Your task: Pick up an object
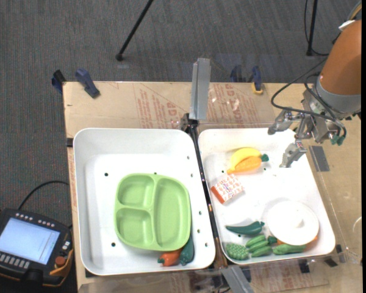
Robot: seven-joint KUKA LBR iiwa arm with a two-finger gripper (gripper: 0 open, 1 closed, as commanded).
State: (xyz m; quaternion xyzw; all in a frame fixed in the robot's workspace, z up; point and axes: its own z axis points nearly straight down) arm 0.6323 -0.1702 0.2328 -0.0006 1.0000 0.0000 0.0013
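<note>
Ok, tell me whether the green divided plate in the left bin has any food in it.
Empty. All three compartments of the green divided plate show bare green; the toy vegetables lie outside its lower edge.

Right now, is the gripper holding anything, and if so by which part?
Nothing is held. The gripper hangs over the right bin's far right corner with open fingers, apart from the yellow toy fruit.

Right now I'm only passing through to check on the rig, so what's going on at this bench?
A grey KUKA arm with an orange band reaches in from the right, its tool hovering over the upper right part of the right bin, with nothing between its fingers. That bin holds a toy banana, a small red-and-white packet, a white round lid and some green toy vegetables. The left bin holds a green divided plate. Nothing has been picked up yet.
</note>
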